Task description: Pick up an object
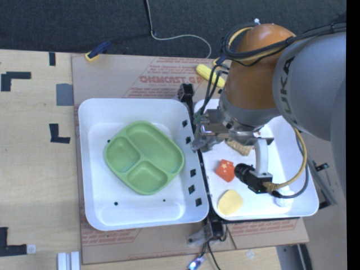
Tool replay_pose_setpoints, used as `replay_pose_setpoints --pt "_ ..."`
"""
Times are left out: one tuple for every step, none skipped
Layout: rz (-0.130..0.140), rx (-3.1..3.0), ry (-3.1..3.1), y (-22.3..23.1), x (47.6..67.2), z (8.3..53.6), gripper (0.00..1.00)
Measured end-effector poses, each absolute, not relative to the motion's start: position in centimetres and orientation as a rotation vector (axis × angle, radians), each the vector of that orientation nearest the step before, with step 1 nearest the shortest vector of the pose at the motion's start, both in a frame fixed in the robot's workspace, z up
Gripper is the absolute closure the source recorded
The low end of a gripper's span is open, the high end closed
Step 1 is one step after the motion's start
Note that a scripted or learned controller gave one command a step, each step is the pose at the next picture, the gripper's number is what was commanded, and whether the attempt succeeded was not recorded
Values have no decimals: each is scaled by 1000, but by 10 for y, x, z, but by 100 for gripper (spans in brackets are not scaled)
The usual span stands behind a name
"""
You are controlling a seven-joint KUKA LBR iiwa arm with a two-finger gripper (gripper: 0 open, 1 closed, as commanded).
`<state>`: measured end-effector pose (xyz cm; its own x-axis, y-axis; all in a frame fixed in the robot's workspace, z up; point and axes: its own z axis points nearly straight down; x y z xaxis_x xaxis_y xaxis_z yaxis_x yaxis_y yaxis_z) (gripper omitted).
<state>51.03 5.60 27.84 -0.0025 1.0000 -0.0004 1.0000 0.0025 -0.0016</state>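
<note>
Gripper (209, 133) low over right bin (301, 207) near red block (225, 170), yellow piece (230, 202); finger state unclear.

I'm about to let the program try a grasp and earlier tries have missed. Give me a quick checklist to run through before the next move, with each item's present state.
1. Targets present in the right bin: ok; an orange-red block and a yellow piece lie there, apart.
2. Claw position: ok; over the right bin's left edge, above the block.
3. Claw open for the grasp: cannot tell.
4. Anything already held: cannot tell.
5. Cable away from targets: not ok; its black fitting sits right beside the block.
6. Left bin: ok; the green divided plate lies flat, apart from the arm.
</note>
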Motion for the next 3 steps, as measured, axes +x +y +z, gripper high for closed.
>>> replay_pose_setpoints --pt "11 -2223 -2216 22 542 208 100" --pt "6 -2218 -2222 25 541 222 100" --pt "-8 -2216 -2232 98 572 305 100"
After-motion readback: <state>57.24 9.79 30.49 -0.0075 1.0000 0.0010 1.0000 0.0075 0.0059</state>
